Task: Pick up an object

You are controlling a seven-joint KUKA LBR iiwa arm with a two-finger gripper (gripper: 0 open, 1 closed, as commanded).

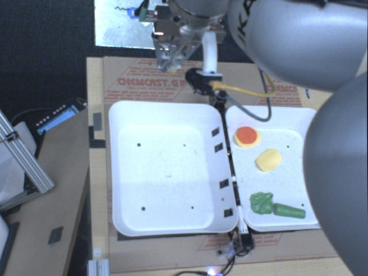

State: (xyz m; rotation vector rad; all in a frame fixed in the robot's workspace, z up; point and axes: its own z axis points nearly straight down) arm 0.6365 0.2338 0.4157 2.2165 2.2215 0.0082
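1. Two shallow white bins sit side by side on the counter [80,211]: the left bin [121,171] and the right bin [299,125], their inner walls touching along a dark seam with black clips.
2. Three objects lie in the right bin. A round piece with a red top on a yellow base [247,137] sits near that bin's far-left corner.
3. A pale yellow lump [268,160] lies just beside the round piece, toward the near edge and slightly to the right, apart from it.
4. A green vegetable-shaped toy [275,206], leafy at its left end and with a stalk running right, lies along the near edge of the right bin, well apart from the yellow lump.
5. The gripper [171,59] hangs above the far edge of the counter, beyond the left bin's far rim and over printed brown cardboard [144,82]. Nothing sits between its fingers; whether they are spread or pressed together I cannot tell.
6. The grey arm [299,33] crosses the top right, and part of it covers the right bin's right side.
7. A yellow cable [247,89] runs from a black fitting near the bins' far junction.
8. A blue-and-black device [57,117] lies off the counter's left edge.
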